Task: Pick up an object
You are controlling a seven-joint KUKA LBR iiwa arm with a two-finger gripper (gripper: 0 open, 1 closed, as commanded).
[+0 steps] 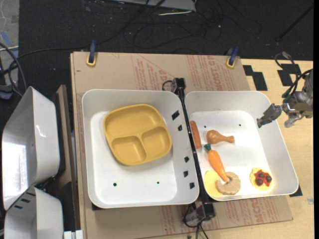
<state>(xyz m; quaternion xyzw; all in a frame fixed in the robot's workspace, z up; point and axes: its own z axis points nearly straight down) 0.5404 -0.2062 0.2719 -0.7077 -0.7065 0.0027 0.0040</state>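
Over the right bin's far right rim the gripper hovers with nothing between its fingers, and how wide they stand I cannot tell; the pick looks not yet begun. Inside that bin lie a sausage, drumstick, carrot, cookie and berry tart; the left bin holds a yellow divided plate.

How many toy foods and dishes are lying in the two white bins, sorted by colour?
Yellow divided plastic plate: 1
Orange toy carrot: 1
Red-orange toy sausage: 1
Tan toy drumstick: 1
Beige round cookie: 1
Yellow tart with red berries: 1
Total: 6
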